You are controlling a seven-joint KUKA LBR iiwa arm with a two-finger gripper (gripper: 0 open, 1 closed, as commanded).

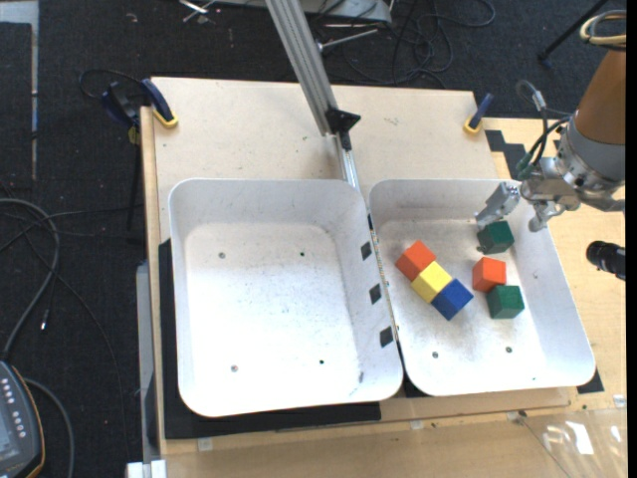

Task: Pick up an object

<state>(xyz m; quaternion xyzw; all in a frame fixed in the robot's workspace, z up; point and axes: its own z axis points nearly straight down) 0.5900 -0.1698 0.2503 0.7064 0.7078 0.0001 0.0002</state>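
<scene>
**Two bins, one target: pincer at the far green block, grasp not confirmed**

Five or six blocks, all in the right bin (557, 297); left bin (199, 267) carries none that I can see.

Layout in the right bin:
- Row of three touching, running diagonally near the bin's middle: orange block (416, 259), yellow block (431, 281), blue block (453, 298).
- Toward the right wall: red block (489, 272), with a green block (506, 301) touching it on the near side.
- Far green block (496, 236) sits near the bin's far right corner, apart from the rest.

Arm comes in over the right edge of the table (249, 137). Pincer (522, 207) is spread open: one finger points down-left and ends right at the far green block's top far edge, the other hangs to the right, above the bin's right wall. The block is not between the fingers, more under or beside the left one. So: released, holding nothing as far as I can see.

Step, my read: approach or descent onto the far green block, pre-grasp. Nothing lifted yet.

Next move calls for:
- Shift toward the bin's middle so the block is centred between the fingers, not under one tip.
- Drop until the fingers straddle its sides, then close.
- Watch the right finger against the bin wall; clearance looks tight there.
- Lift straight and check the block comes up with it.

Risk: left finger lands on the block and just shoves it toward the red one.
</scene>
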